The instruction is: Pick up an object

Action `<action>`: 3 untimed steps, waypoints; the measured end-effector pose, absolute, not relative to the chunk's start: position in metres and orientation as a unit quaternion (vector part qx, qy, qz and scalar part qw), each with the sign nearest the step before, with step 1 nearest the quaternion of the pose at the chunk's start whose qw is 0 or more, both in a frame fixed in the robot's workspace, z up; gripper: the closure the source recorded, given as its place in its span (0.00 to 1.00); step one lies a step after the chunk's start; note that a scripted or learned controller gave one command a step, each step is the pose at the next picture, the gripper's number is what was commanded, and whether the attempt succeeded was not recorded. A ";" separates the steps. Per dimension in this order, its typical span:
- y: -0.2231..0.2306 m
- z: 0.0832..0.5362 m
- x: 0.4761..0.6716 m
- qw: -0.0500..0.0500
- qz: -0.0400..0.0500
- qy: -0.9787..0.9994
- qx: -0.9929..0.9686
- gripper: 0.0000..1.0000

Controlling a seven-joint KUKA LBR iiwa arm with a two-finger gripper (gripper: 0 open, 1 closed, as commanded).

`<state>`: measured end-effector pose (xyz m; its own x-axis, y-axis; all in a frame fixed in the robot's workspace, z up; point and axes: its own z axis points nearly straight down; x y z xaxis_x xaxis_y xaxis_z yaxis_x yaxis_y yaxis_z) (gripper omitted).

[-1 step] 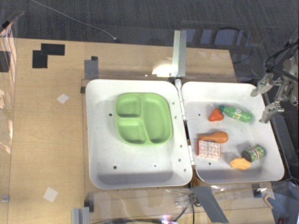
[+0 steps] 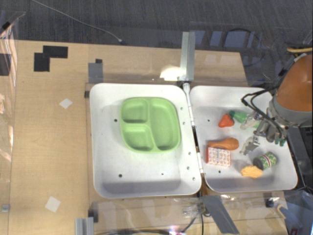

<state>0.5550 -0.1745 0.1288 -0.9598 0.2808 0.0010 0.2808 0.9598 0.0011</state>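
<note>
My gripper [image 2: 250,146] hangs over the right bin [image 2: 288,180], open, with nothing between its fingers. Just to its left lies an orange oblong toy [image 2: 224,144]. A red-and-white checked box [image 2: 218,156] sits below that toy. A green can [image 2: 266,160] lies on its side to the gripper's lower right, and a yellow piece [image 2: 252,171] rests next to it near the bin's front. A red-orange toy [image 2: 226,121] and a small green piece [image 2: 239,116] lie farther back.
The left bin [image 2: 105,175] holds a light green divided plate [image 2: 149,124]. A metal divider [image 2: 191,126] runs between the two bins. The arm's orange band [image 2: 296,89] and black cables [image 2: 254,102] stand over the right bin's far right side.
</note>
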 end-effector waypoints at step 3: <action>-0.077 0.188 0.544 -0.005 -0.002 -0.938 -0.346 1.00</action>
<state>0.5440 -0.0766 0.1879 -0.7600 0.6499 -0.0079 0.6498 0.7601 0.0072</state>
